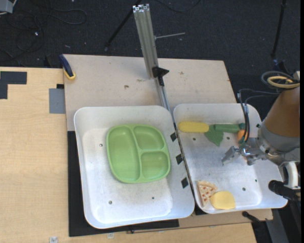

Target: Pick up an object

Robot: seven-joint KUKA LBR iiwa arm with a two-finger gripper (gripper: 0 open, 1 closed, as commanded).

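The grey arm with its orange band reaches in from the right and hangs over the right-hand shallow white bin point(253, 199). Its two-finger gripper point(232, 155) sits low above the bin floor, near the middle of the bin's right half. A thin metal finger point(228, 157) slants down and to the left; whether the jaws are spread or pressed together cannot be told from this angle, and nothing is seen between them.

In the same bin, a yellow corn-cob-shaped toy point(193, 127) lies along the far wall, near the bin's left corner. Just beside it to the right lies a green leafy plastic toy point(222, 132), with an orange piece point(241, 134) at its right end, close to the arm's wrist. The gripper is just in front of the green toy, apart from it. At the bin's near edge a small pizza-slice-shaped toy with red spots point(205, 191) rests by the left wall, and a round pale yellow toy point(223, 200) touches it on the right. Both are well apart from the gripper.

The left-hand shallow white bin point(91, 206) holds a light green plastic plate with three compartments point(138, 153), lying flat near its middle. The two bins stand side by side on the desk point(111, 80), from which a tall aluminium post point(146, 39) rises behind them.
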